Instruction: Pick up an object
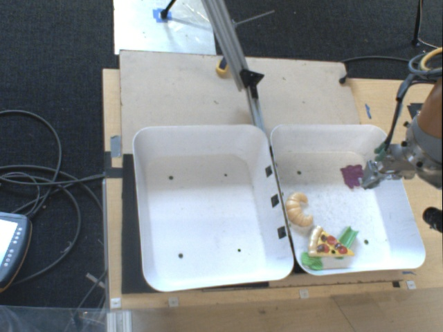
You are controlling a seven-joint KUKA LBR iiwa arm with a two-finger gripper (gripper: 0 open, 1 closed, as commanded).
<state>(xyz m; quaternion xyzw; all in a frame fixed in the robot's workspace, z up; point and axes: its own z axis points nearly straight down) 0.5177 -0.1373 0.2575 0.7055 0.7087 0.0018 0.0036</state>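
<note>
In the right bin (pixel 387 244) lie a purple toy (pixel 351 176) near the upper right, a tan croissant (pixel 299 209) by the left wall, and a pizza slice (pixel 331 245) on a green piece (pixel 348 236) near the front. My gripper (pixel 370 177) reaches in from the right and sits just to the right of the purple toy, touching or nearly touching its edge. The view does not show whether the toy is gripped.
The left bin (pixel 149 185) stands beside the right one, sharing a middle wall. A slanted metal pole (pixel 232 40) crosses the bench from the top down to the bins' junction. Cables and a pendant (pixel 10 244) lie on the floor at left.
</note>
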